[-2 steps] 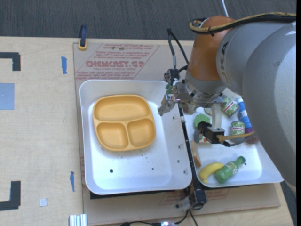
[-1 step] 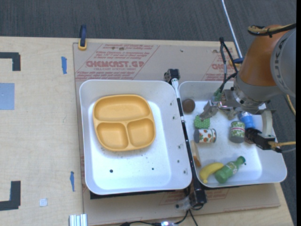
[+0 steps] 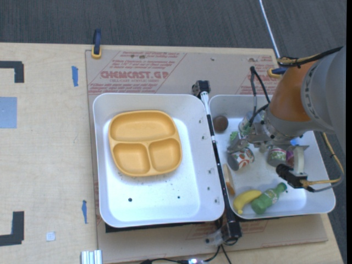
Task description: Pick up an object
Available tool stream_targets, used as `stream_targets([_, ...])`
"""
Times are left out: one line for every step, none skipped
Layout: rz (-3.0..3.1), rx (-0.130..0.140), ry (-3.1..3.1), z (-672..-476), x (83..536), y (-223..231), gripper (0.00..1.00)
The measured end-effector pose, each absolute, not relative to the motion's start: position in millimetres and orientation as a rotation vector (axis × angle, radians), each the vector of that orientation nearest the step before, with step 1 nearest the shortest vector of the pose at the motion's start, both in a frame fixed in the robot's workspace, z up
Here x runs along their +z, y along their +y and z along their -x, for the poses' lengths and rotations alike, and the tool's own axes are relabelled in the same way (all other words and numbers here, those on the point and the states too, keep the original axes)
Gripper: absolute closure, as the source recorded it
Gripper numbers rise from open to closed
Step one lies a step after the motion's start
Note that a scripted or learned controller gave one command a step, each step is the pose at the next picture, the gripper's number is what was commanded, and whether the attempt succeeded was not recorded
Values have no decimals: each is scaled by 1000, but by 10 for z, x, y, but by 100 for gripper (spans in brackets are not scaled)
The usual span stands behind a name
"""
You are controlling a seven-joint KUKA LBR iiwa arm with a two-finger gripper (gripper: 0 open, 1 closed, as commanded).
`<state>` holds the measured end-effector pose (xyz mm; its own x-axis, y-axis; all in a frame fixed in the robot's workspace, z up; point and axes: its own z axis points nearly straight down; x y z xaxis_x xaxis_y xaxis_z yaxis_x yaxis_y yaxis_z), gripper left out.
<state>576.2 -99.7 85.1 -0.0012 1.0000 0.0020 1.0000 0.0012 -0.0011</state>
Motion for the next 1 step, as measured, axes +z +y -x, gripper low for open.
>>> stream_targets([2221,-1,-2225,-5777,941,-1007,100])
